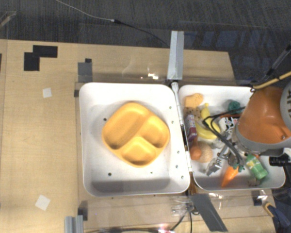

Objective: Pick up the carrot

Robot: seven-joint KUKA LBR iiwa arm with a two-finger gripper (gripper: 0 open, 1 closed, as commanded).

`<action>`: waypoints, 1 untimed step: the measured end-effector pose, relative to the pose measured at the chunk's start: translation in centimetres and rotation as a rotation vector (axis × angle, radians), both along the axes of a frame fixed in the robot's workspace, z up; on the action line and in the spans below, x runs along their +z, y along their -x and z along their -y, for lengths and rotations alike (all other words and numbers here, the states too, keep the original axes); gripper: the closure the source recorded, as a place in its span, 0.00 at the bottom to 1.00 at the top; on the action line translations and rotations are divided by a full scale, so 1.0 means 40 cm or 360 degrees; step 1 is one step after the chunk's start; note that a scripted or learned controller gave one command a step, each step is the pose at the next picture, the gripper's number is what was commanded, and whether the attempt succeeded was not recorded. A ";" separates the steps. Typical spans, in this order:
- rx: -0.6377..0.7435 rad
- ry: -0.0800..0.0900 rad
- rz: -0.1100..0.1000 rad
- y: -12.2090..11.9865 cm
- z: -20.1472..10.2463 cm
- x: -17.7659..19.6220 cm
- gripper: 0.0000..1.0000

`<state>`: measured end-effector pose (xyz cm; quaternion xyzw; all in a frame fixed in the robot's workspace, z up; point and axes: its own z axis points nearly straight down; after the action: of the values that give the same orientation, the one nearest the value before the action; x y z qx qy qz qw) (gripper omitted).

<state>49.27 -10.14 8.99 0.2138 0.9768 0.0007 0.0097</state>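
**Carrot low in the right bin, hand just beside it**

The carrot [229, 175] lies near the front wall of the right bin [276, 182], its orange body slanting with the narrow tip toward the front left. The hand [220, 163] hangs over the bin just left of and above the carrot's thick end; whether it touches the carrot I cannot tell, and whether it is wide or narrow I cannot tell either. The arm [264, 118], with its orange band, reaches in from the right and covers much of the bin's right half. A green bottle [256, 167] lies just right of the carrot. Farther back sit a banana [205, 125], a small round orange fruit [196, 153] and a pale orange piece [194, 100] near the back wall. In the left bin [92, 144] rests a yellow divided tray [136, 134]. Both bins stand on the wooden bench [34, 144].
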 end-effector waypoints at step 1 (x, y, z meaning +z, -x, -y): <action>-0.0008 -0.0003 -0.0007 0.003 0.057 -0.001 0.00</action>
<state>49.14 -12.43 8.97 0.2163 0.9763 0.0011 0.0075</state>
